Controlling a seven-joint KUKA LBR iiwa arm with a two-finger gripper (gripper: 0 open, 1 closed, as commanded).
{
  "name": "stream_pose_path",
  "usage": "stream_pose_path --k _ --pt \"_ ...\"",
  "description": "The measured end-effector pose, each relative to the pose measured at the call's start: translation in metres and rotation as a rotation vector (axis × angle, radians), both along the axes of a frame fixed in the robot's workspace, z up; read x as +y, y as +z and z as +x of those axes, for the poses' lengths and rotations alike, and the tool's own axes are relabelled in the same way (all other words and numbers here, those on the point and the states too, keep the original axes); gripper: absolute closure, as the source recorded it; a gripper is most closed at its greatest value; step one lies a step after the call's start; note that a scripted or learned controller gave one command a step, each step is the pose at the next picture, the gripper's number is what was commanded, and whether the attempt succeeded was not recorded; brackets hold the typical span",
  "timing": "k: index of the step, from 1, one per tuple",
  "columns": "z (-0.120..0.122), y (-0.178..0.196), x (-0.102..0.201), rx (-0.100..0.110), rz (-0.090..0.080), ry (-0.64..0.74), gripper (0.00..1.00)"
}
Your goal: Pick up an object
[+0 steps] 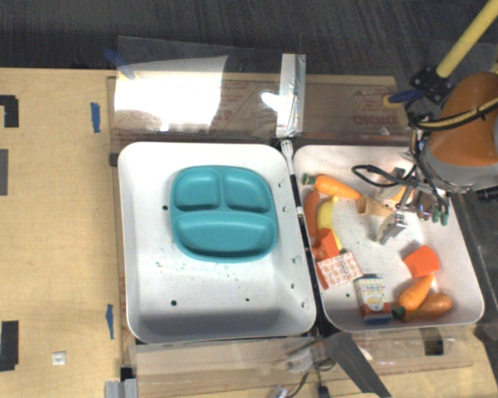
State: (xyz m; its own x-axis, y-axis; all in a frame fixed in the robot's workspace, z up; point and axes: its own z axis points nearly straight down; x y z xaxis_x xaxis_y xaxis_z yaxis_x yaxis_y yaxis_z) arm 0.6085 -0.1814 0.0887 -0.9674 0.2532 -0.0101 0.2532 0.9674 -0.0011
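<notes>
Now the grey arm (465, 139) with its orange band reaches in from the upper right of the frame, over the right bin (473, 293). Its fingers (392, 226) hang low near the middle of that bin, above the white floor. I cannot tell if the fingers are wide or narrow, and nothing can be seen held between them.

Small toys lie around in the right bin. A carrot (336, 187) lies near the top left of it. Below that, along the left wall, sit an orange and yellow piece (324, 215) and a red and white packet (339, 268). A little carton (371, 295) stands near the bottom. At the lower right are an orange block (422, 260) and two orange-brown pieces (423, 298) touching each other.

The left bin (149, 288) holds a teal tray (224, 212) with three parts, lying flat in the middle. Both bins sit side by side on the desk (41, 247).
</notes>
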Motion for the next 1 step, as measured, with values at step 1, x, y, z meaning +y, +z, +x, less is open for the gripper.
stream_pose_path --k 1 --pt "0.0469 -0.0007 -0.0032 0.004 0.004 -0.122 0.00"
